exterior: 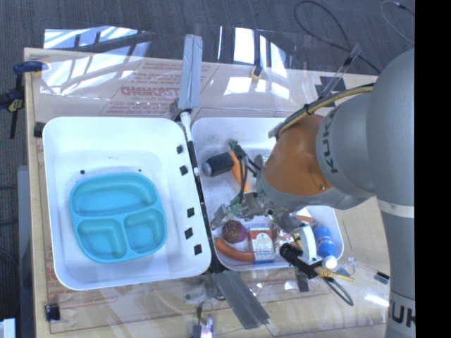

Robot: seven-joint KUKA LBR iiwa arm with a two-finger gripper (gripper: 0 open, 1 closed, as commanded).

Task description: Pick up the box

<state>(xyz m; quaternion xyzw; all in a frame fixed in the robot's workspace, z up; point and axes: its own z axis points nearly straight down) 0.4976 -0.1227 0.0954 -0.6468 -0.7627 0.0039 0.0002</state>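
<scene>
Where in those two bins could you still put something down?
The left bin has bare white floor all round the blue tray, widest above it. The right bin is crowded: box, sausage, bottle and gripper fill its lower half.

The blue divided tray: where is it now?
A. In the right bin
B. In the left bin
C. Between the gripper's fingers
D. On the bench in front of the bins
B: the blue divided tray lies flat on the floor of the left bin, apart from the arm, which is over the right bin.
</scene>
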